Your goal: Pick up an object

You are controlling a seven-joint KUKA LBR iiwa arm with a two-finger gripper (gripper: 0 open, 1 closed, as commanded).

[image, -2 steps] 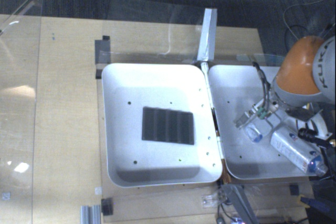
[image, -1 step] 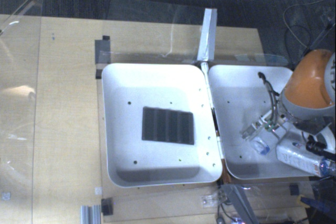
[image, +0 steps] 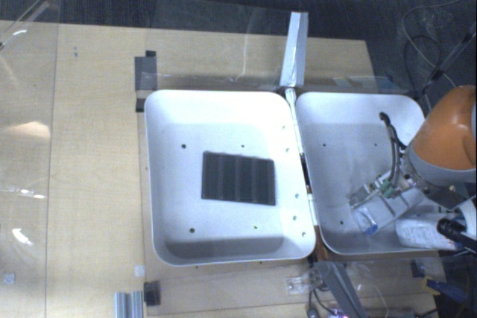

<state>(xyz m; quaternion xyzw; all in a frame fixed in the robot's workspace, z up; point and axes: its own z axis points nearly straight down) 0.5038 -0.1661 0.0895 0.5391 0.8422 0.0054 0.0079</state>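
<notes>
Left bin (image: 160, 160): one dark ridged mat (image: 238, 178), lying flat at centre. Right bin (image: 328, 123): tool (image: 370, 197) low inside, grip state unclear; clear plastic bottle (image: 370, 220) just beside it, white object (image: 421, 232) near.

**Reaching into the right bin**

My hand (image: 370, 199) was low in the right bin (image: 335, 138), over a clear plastic item with a blue spot (image: 370, 222). A white object (image: 419, 232) lay just beside it. The left bin (image: 171, 160) held a dark ribbed rectangle (image: 238, 178). Both bins sat on the tabletop (image: 82, 160).
</notes>
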